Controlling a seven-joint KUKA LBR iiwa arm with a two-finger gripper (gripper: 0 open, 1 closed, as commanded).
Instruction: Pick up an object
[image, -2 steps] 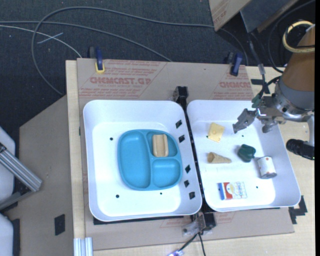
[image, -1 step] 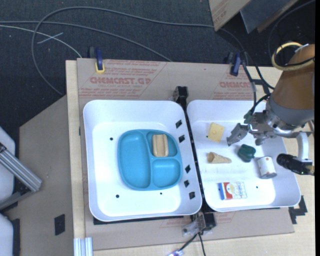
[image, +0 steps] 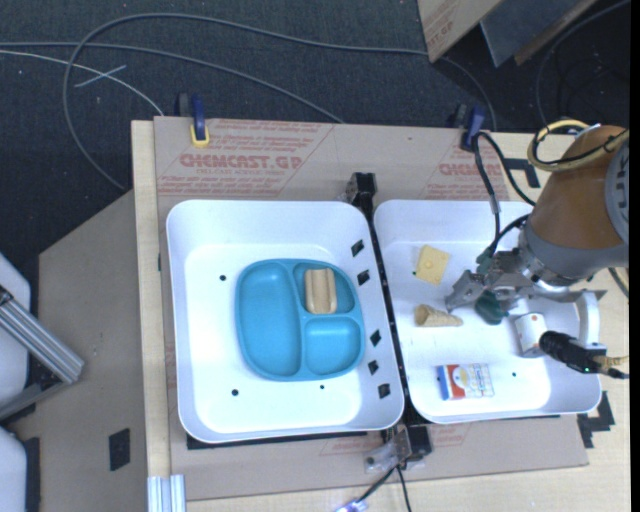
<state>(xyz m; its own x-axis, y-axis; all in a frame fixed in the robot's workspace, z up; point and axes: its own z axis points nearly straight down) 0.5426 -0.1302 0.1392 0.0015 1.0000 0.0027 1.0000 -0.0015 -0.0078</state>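
nearest to the camera, at the bottom of the camera view, lies a small white carton (image: 464, 381) with red and blue print, flat on the floor of the right bin (image: 560, 398). above it, near the middle of this bin, there is a tan wedge of food (image: 437, 318), and further up a pale yellow slice like cheese (image: 432, 264); the two are apart from each other. the gripper (image: 478, 293) is low inside the right bin, just beside the wedge on its right and below the slice. its grey fingers (image: 462, 290) seem spread a little, with a dark green piece next to them, but i see nothing clearly between them, so i judge it has hold of nothing; how wide it is open i cannot tell exactly. the arm (image: 580, 210) comes in from the right over the bin edge. in the left bin (image: 200, 330) sits a blue divided plate (image: 298, 318), and a tan block like bread (image: 320, 290) lies in its upper right compartment. as for progress, i judge the reaching is done, but the closing on an object and the lifting are left; all objects lie on the bin floor or the plate.
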